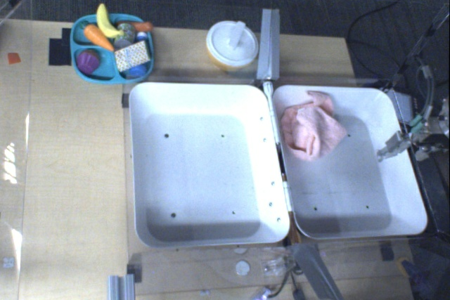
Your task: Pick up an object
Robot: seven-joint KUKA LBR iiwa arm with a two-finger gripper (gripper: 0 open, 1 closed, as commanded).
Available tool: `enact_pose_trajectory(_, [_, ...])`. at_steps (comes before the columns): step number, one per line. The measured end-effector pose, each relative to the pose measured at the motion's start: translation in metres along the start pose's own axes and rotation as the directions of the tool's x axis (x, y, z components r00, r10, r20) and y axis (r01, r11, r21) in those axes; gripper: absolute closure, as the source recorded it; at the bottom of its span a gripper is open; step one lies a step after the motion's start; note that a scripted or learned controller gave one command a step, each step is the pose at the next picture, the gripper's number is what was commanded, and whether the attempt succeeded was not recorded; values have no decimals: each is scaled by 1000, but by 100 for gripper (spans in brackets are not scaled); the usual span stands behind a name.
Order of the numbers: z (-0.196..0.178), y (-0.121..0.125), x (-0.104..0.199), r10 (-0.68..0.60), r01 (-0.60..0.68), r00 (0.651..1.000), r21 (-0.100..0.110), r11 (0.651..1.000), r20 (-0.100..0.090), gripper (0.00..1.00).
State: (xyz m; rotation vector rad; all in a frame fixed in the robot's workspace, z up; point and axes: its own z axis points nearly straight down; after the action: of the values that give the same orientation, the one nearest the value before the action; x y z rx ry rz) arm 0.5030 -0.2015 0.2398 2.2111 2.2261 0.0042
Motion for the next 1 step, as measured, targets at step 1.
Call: enact_pose_trajectory(1, [90,54,40,-69,69,998,1,998,-1,0])
